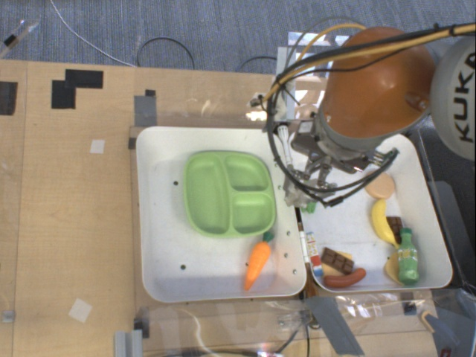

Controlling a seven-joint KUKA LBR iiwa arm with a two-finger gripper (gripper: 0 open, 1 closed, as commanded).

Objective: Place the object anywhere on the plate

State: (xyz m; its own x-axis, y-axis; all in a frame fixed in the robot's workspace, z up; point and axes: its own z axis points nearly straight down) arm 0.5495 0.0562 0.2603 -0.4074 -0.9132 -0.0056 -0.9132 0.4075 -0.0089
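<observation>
**Ana:** Bins first, please. What is inside the left bin [152, 222]?

**Ben:** It holds a green plate [227, 193] with three compartments. The plate lies flat in the upper middle part of this bin, and I see nothing resting in its compartments. Just beside the plate's lower right corner there is a toy carrot [257, 263]. It lies on the white floor of the bin, green top toward the plate, orange tip toward the near wall. It is close to the plate rim, maybe touching it with the leaves; I cannot tell exactly.

**Ana:** And the right bin [439, 266]?

**Ben:** Several toy foods. A round beige piece [381, 187] near the arm, a banana [382, 222] under it, and a dark brown block [394, 225] just beside the banana. A green bottle [407, 259] is at the lower right. A chocolate bar [337, 260] and a red sausage [344, 277] lie together near the lower wall.

**Ana:** Where is the gripper [301, 196]?

**Ben:** It hangs over the border between both bins, under the orange band and many cables. If its fingers are spread or pressed together, I cannot tell; cables hide them.
</observation>
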